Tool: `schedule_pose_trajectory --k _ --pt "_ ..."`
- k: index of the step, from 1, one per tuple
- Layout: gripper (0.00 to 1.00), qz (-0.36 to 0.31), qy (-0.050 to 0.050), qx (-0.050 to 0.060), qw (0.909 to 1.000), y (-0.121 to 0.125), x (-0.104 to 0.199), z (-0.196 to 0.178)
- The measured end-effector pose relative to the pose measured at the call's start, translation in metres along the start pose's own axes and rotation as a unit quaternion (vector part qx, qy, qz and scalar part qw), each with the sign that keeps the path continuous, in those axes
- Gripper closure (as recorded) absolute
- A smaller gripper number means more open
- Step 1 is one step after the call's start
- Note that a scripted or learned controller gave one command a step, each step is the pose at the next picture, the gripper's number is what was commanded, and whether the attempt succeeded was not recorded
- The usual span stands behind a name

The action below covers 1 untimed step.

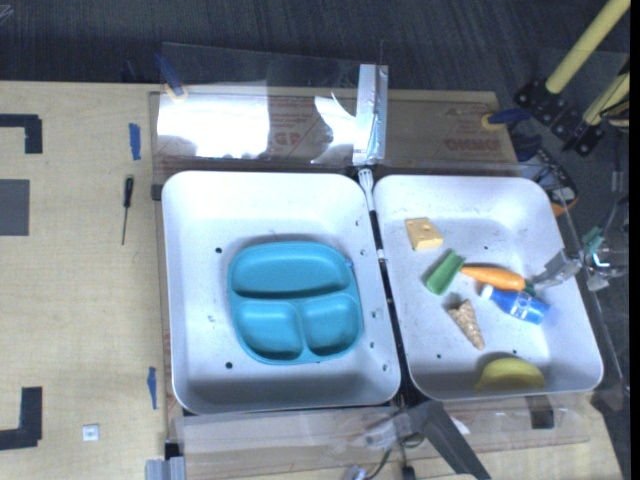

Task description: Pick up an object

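Jaws: honestly can't tell, the gripper (556, 268) is just a blur at the right bin's (570, 368) right edge. Carrot (492, 278) and blue bottle (520, 305) sit beside it; green block (442, 272), cheese (424, 233), cone (466, 323), lemon (510, 372) crowd around. Left bin (190, 268) has a blue tray (293, 300).

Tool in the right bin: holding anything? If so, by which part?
Cannot tell. The tool sits at the right bin's right edge, beside the carrot's tip and the blue item, with no object clearly gripped.
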<state>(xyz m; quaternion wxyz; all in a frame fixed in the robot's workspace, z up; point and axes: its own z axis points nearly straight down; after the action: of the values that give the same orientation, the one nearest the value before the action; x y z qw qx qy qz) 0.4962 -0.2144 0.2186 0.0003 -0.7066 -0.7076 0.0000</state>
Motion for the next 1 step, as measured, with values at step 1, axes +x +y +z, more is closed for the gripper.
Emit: schedule_pose_trajectory --k 1 --pt "0.00 0.146 0.001 0.003 0.9892 0.0150 0.0305 0.1125"
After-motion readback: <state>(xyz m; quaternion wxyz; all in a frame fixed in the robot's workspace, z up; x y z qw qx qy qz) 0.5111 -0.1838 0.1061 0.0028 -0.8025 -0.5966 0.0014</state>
